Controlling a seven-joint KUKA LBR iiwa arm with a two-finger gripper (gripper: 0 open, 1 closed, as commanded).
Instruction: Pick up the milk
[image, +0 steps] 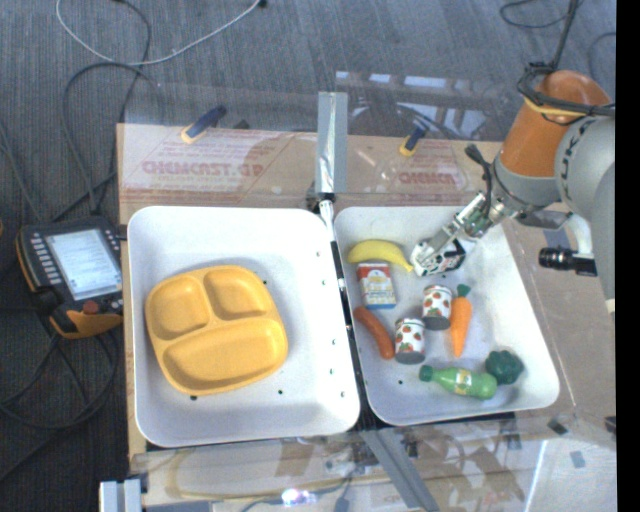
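Yellow tray (215, 335); orange carrot (460, 322); red-white milk (376, 284); 2 white bins (150, 420).

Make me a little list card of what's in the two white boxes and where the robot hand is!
left bin: yellow divided plate
right bin: banana, milk carton, sausage, two small cans, carrot, green bottle, broccoli
gripper: over the right bin's far side, right of the banana
milk: lying in the bin, not held

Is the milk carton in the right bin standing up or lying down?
Lying down: the milk carton lies flat on the right bin floor, label up, beside the banana.
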